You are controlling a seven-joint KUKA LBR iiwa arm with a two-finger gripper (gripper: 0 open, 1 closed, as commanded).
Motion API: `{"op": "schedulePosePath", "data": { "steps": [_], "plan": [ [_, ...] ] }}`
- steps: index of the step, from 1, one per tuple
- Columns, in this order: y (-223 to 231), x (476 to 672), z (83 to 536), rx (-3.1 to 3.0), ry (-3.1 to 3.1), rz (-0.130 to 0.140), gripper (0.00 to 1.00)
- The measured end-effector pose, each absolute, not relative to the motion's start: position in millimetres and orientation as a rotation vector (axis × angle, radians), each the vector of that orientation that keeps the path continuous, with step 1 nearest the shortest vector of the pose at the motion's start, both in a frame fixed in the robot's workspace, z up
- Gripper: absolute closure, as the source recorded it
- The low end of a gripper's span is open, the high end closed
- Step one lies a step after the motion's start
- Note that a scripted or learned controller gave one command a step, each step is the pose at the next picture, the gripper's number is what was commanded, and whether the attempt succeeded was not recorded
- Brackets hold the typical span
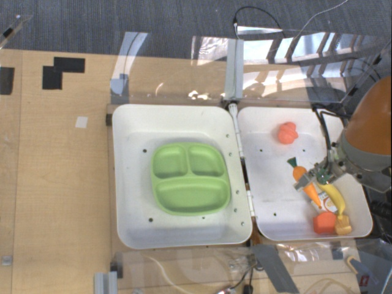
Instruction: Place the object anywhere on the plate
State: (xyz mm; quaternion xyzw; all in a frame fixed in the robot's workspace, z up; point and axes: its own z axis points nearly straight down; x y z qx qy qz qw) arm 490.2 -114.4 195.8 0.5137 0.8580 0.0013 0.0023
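We see the counter (55,182) carrying two white bins side by side. In the left bin (131,164) lies a green plate (190,177) with three compartments, nothing resting on it. The right bin (269,182) holds the toy foods: a pink-orange round piece (286,133) near its far edge, a carrot (304,181), a yellow banana (335,199) and a red-orange piece (324,223) clustered toward its near right corner. The arm (370,127) reaches in from the right, and its jaws (320,175) sit low over the carrot, just beside the banana. We cannot tell how far the jaws are parted or whether they grip anything.
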Motion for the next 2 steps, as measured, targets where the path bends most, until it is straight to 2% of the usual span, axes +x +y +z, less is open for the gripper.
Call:
{"op": "schedulePosePath", "data": {
  "steps": [1,2],
  "plan": [
    [-67,562.5,184,1.376,2.820,0.003,1.00],
    [5,552.1,202,1.198,2.901,0.003,1.00]
  ]
}}
